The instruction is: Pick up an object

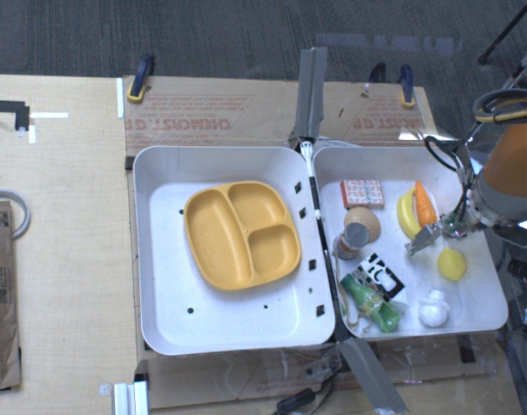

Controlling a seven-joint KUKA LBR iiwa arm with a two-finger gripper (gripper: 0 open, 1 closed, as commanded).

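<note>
Patterned box (363, 193); lettering unreadable

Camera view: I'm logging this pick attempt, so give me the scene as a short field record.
left bin: holds a yellow divided plate
right bin: holds a patterned box, banana, carrot, lemon, white ball, green bottle, tan cup
pincer: low over the right bin, between the banana and the lemon
held object: none seen between the fingers
</note>
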